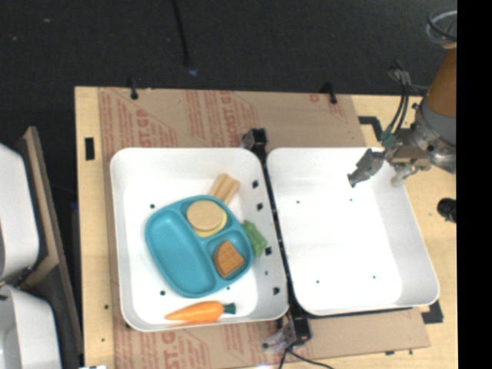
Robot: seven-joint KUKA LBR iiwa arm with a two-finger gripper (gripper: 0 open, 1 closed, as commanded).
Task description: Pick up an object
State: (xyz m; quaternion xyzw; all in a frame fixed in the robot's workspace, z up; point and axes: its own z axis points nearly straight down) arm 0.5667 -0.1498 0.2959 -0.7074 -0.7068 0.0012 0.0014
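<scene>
Bench: pale wooden board against a dark floor, bearing two shallow white bins side by side.
Left bin (127, 229): all visible objects are found here. A blue divided tray (173, 256) lies at the middle, with a round tan disc (207, 216) in one compartment and a brown waffle-like piece (228, 258) in another.
Around the tray: a wooden block (225, 186) just past its upper edge, a green piece (255, 238) at its right side, a carrot (201, 311) near the bin's front wall.
Right bin (384, 283): no loose objects are seen in it.
Gripper (361, 171): held over the right bin's upper right corner, well apart from every object; finger state cannot be told.
Progress: nothing is seen lifted. Reach, grasp and lift are judged left to do.
</scene>
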